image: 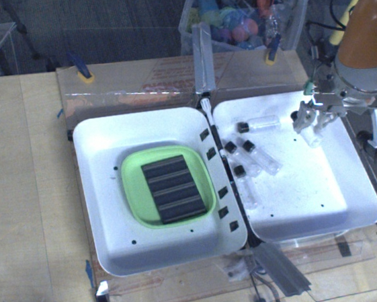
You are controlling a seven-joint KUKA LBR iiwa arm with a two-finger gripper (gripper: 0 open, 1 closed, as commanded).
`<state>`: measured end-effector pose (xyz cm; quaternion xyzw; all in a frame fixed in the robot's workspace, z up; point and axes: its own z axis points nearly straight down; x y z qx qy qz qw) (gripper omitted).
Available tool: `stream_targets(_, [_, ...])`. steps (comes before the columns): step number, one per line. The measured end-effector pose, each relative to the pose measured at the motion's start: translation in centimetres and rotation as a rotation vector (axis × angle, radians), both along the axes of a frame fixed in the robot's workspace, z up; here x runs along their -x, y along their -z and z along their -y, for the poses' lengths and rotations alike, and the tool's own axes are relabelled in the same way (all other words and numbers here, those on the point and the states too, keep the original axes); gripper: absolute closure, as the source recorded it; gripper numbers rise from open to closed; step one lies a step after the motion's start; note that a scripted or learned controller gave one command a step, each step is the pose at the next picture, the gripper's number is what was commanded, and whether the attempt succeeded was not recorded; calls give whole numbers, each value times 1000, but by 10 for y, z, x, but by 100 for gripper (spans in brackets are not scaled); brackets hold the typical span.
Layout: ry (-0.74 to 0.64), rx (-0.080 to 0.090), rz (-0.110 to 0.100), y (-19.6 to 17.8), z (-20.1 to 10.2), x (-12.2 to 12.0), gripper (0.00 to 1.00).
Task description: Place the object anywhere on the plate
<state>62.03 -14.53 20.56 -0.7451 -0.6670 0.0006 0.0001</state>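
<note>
— While the arm [364, 32] leans in from the right, how many bins sit on the tabletop [25, 199]?

— Two white ones, side by side. The left bin [98, 191] holds one green plate [133, 187], and on that plate lies one dark ribbed block [173, 188], made of about four bars.

— And the right bin [328, 192]?

— Clear little vials with black caps. I count four: one vial [258, 125] lying near the back wall, a pair of vials [257, 158] slanting near the middle, and a lower vial [244, 182] close to the divider. They are see-through, so the count is not certain.

— Where is the gripper [309, 126]?

— Over the right bin's back right corner, with a clear thing right at its tip. It looks like another vial, but it blurs into the white floor. Whether the gripper is spread or clamped, I cannot tell.

— Anything behind the bins?

— One clear tub of coloured toys [239, 6], and two blue clamps [83, 72] on the cardboard.
</note>
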Motion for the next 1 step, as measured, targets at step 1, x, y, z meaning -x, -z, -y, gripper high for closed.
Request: stream_targets(1, [0, 0, 0, 0, 0, 0, 0])
